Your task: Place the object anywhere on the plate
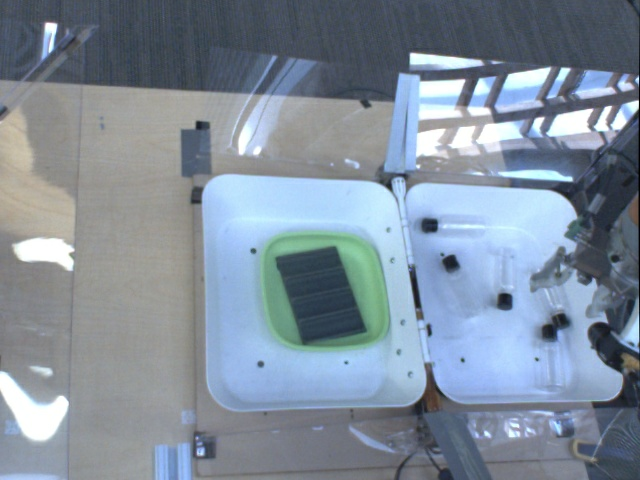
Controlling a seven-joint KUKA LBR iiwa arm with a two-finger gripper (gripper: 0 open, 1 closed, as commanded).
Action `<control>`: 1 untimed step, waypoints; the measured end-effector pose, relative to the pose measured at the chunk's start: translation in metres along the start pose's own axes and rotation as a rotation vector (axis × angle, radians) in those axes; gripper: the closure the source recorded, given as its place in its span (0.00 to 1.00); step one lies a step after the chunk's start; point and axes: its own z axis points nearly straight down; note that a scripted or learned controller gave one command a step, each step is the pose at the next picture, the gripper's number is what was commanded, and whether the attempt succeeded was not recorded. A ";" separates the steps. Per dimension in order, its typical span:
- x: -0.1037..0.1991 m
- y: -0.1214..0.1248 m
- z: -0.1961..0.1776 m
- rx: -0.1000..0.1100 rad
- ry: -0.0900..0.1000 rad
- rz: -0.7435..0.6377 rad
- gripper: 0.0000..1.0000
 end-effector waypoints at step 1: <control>0.003 -0.001 -0.014 -0.002 0.000 -0.011 0.00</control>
